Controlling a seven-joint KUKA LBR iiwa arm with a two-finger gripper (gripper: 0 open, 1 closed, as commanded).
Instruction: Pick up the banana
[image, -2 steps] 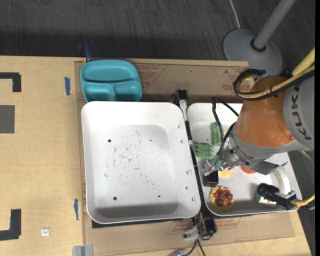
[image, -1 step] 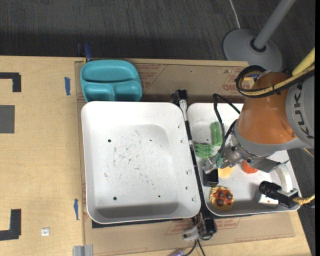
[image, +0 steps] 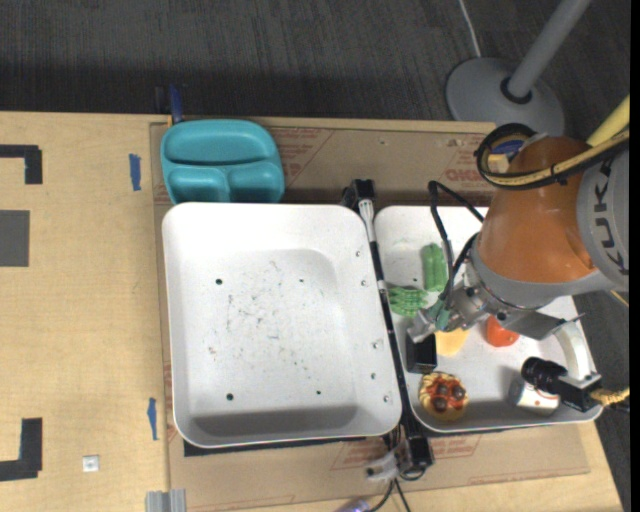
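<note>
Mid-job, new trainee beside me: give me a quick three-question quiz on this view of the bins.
1. True or false: the arm reaches over the right bin.
2. What sits just beyond the far edge of the left bin? A) teal tray B) red cup C) blue bowl
3. Fill in: the yellow item, possibly the banana, lies in the ___ bin.

Key: 1 true; 2 A; 3 right.

Teal tray behind left bin (scuffed)
</note>
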